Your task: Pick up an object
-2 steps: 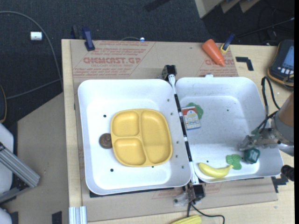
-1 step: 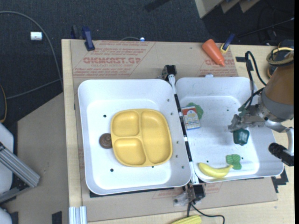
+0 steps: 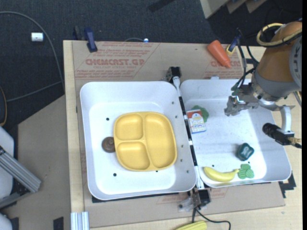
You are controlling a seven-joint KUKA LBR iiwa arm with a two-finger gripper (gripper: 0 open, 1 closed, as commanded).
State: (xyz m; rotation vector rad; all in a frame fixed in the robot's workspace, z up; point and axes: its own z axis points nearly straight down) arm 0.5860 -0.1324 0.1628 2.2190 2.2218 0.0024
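The end effector [image 3: 233, 105] hovers over the right bin's [image 3: 216, 89] far half, at about one o'clock there; whether it is parted or closed I cannot tell. In that bin lie a small carton [image 3: 196, 121] at nine o'clock, a teal object [image 3: 245, 151], perhaps a cup, at four, and a banana [image 3: 220, 174] at six. The left bin [image 3: 91, 128] holds a yellow divided plate [image 3: 144, 141].

Two smooth white plastic bins [image 3: 91, 128] are seen on a matt brown cardboard-covered bench [image 3: 72, 80], with a glossy yellow plastic divided tray [image 3: 144, 140], a shiny plastic-looking banana [image 3: 218, 174] and a printed carton [image 3: 195, 121] held inside.
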